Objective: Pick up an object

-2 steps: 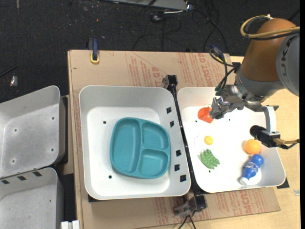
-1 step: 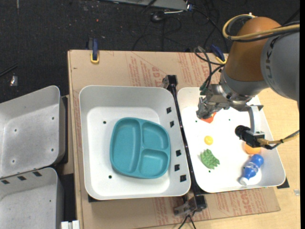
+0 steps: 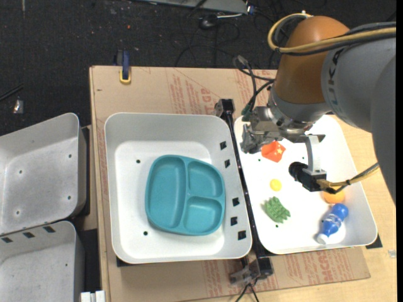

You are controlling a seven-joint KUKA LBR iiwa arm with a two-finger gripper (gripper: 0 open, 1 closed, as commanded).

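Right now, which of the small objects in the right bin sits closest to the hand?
The orange-red piece, directly beside the hand at the bin's far left. The yellow ball, green toy and blue-white bottle lie farther toward the near edge.

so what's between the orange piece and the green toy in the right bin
In the camera view, a small yellow ball lies between the orange piece and the green toy, on the white floor of the right bin.

The gripper [image 3: 261, 134] sits over the right bin [image 3: 359, 231], near its back left corner. The block [image 3: 273, 151] lies just right of the fingers. The small ball [image 3: 275, 184], leafy piece [image 3: 276, 209] and bottle [image 3: 332, 222] lie nearer the front. The divided plate [image 3: 185, 195] lies in the left bin [image 3: 119, 187], left of the fingers.
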